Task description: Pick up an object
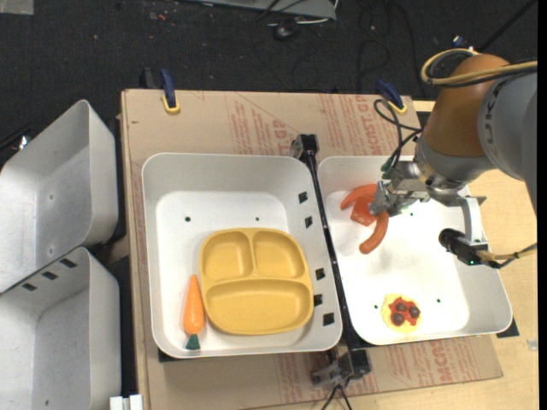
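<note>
Bench bins: left bin (162, 229) holds tray (256, 281), carrot (194, 307); right bin (444, 314), sausage (374, 235).

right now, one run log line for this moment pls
arm: over right bin | gripper: at red-orange pieces | left bin: yellow tray, carrot | right bin front: small pizza toy | lift: not confirmed

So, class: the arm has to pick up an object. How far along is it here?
Done: the gripper has reached into the right bin and sits over the red pepper and the sausage. In hand: nothing can be confirmed as gripped; the fingers are hidden under the wrist. Left: a clear grasp and lift. The pizza slice, the carrot and the yellow divided plate lie untouched.
</note>
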You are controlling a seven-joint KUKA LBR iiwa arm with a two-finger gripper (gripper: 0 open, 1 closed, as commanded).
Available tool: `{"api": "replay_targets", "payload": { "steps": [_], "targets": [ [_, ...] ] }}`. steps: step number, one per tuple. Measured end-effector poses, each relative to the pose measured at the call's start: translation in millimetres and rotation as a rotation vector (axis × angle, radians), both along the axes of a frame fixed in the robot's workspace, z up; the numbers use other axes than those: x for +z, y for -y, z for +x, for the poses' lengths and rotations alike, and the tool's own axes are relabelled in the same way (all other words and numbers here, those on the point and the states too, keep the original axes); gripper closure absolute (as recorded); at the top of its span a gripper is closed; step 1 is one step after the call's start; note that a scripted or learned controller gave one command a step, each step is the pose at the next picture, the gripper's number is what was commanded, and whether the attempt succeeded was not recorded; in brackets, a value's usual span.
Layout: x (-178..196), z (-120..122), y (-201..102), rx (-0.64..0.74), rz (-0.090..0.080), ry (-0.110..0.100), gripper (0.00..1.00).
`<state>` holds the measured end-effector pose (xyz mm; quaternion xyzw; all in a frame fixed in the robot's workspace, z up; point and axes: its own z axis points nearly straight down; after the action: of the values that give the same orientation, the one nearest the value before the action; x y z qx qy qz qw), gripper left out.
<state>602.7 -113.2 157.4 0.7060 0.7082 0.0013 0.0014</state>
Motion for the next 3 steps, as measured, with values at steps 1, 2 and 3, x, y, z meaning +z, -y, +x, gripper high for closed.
{"api": "replay_targets", "payload": {
  "steps": [1, 2, 3],
  "targets": [
    [47, -4, -6, 0.0, -0.001, 0.002, 1.0],
    [87, -3, -6, 0.0, -0.001, 0.001, 1.0],
    [74, -7, -59, 0.003, 0.001, -0.005, 1.0]
  ]
}}
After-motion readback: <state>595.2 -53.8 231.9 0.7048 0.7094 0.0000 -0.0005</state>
